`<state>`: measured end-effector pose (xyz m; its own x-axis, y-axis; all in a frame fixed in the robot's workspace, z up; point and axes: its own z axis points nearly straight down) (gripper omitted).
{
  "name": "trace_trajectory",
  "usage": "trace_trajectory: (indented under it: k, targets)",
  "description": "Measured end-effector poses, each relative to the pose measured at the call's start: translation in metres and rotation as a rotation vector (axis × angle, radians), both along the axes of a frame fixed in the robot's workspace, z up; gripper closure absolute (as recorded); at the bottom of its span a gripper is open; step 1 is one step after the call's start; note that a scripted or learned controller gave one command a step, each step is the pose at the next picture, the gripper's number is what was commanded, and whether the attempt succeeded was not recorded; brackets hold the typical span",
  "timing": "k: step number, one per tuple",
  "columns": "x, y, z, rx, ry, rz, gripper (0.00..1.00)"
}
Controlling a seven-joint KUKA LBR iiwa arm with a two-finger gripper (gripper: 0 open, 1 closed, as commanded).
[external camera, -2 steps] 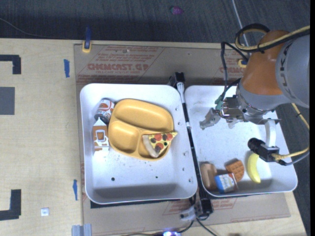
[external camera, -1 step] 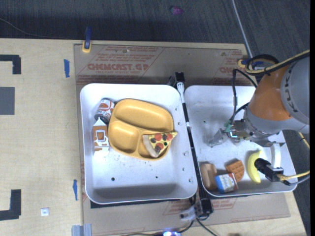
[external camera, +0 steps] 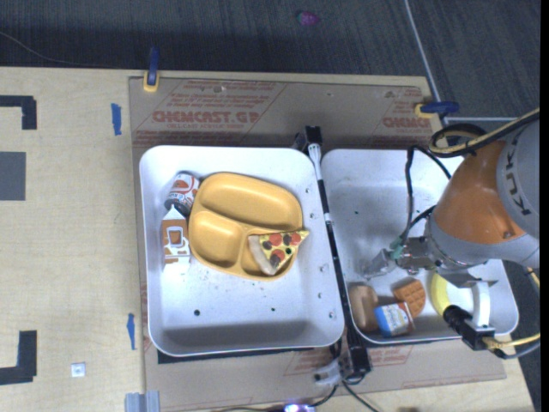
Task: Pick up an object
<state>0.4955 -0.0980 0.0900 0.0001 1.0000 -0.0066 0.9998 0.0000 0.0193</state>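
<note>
Tool (external camera: 383, 263) hangs in the right bin (external camera: 369, 187) near its front edge, jaw opening can't be told, nothing visibly held; nearest pick is the waffle (external camera: 411, 294) just front-right of it, bread (external camera: 363, 305) and small carton (external camera: 393, 318) alongside.

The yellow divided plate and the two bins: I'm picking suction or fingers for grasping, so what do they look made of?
The yellow divided plate looks like moulded plastic with a smooth, semi-gloss finish: uniform colour, rounded edges, soft highlights. The left bin and right bin look like thin white plastic or coated sheet, smooth with a dull sheen; the view leaves that open.
</note>
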Motion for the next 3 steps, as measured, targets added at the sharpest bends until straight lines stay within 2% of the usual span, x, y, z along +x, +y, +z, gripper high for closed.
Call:
trace_trajectory:
  k: [2, 3]
  targets:
    - [-0.01, 0.003, 0.0, -0.003, -0.003, -0.001, 0.0]
    - [-0.009, 0.0, 0.011, -0.011, -0.01, -0.005, 1.0]
